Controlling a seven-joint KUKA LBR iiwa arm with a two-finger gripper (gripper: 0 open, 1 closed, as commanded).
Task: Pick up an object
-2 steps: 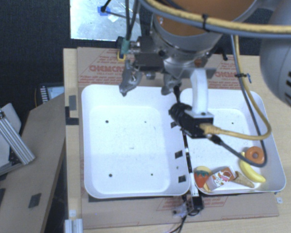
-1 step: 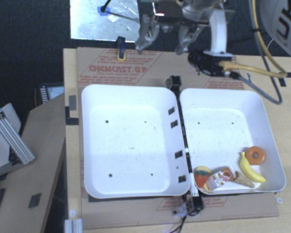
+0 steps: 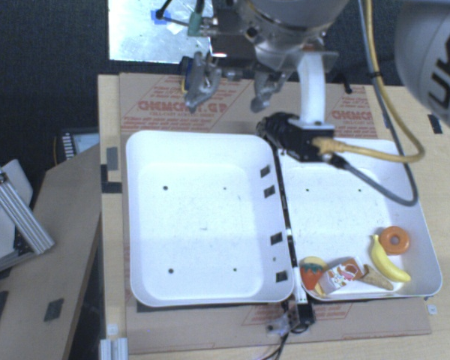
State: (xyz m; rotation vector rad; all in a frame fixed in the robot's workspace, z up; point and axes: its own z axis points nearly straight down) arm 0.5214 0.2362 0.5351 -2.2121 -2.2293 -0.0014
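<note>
Right, the gripper (image 3: pixel 226 96) hangs wide and bare at upper centre; it should descend squarely over the banana (image 3: pixel 388 261), lower right.

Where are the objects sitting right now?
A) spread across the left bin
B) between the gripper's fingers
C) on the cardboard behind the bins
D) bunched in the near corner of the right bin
D: the banana, the orange ring and the small packet all lie bunched in the right bin's near corner, while the gripper is up behind the bins with nothing between its fingers.
</note>
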